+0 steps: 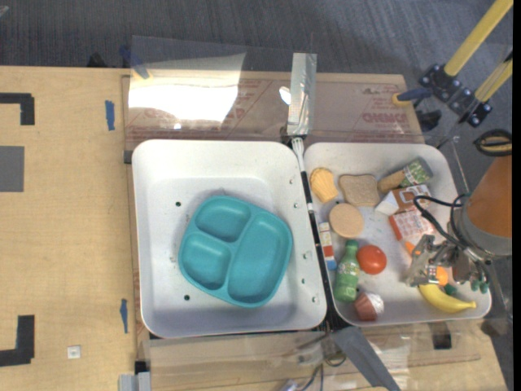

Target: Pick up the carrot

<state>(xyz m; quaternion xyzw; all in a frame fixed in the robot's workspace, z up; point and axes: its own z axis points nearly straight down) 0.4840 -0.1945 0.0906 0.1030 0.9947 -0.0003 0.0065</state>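
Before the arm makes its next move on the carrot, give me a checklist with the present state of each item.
1. Gripper is over the right bin: ok, it is low in that bin's near right corner.
2. Carrot located: cannot tell for sure; a small orange bit shows at the gripper, just above the banana.
3. Carrot seen between the fingers: cannot tell, cables and metal parts crowd the spot.
4. Neighbours clear of the grasp: not ok, the banana lies right against the gripper.
5. Tomato out of the way: ok, it sits apart to the left.
6. Teal tray undisturbed in the left bin: ok.
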